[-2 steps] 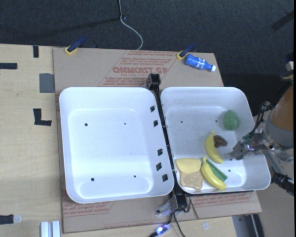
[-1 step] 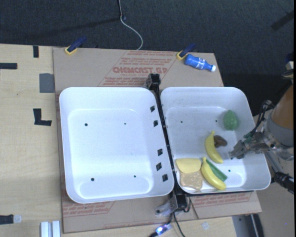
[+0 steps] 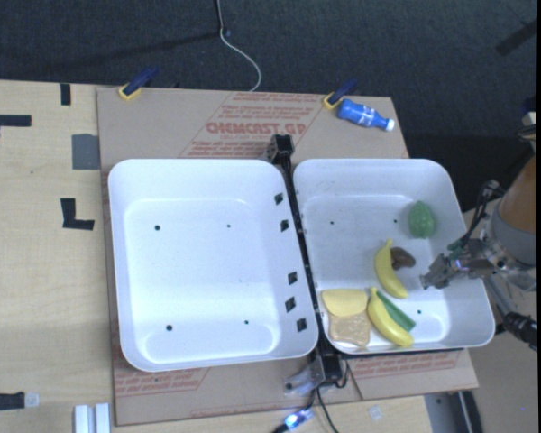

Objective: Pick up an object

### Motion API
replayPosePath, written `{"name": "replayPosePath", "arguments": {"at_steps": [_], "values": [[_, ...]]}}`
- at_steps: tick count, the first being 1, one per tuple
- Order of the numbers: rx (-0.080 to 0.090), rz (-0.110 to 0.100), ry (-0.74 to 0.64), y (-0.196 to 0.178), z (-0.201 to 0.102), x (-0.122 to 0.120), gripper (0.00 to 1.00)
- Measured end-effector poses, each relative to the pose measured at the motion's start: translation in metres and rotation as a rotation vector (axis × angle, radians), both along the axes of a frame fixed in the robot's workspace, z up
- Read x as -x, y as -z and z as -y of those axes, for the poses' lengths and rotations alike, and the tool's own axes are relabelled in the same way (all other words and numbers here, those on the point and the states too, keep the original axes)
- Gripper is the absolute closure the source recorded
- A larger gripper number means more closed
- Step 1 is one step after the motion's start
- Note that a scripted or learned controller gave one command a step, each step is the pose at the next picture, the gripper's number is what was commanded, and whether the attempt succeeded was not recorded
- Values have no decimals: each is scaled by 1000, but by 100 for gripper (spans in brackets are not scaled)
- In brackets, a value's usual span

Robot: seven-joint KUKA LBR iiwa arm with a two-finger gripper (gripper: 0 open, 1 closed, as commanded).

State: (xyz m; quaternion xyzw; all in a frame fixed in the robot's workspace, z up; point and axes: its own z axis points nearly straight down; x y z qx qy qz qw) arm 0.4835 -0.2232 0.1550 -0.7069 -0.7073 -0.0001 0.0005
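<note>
Currently my pincer [image 3: 440,273] hangs just right of the upper banana [image 3: 389,273], whose long axis runs away from it; grip state unclear.

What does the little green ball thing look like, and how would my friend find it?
Look in the right bin, the one that holds all the toys. Near its far right corner, away from the pile, sits the round green object, alone on the white floor. It is the only round, all-green thing; the bananas nearby are long and yellow.
</note>
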Motion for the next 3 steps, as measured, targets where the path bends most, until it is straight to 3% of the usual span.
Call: {"name": "replayPosePath", "arguments": {"at_steps": [3], "values": [[-1,0,-3,-23,-80,0,100]]}}
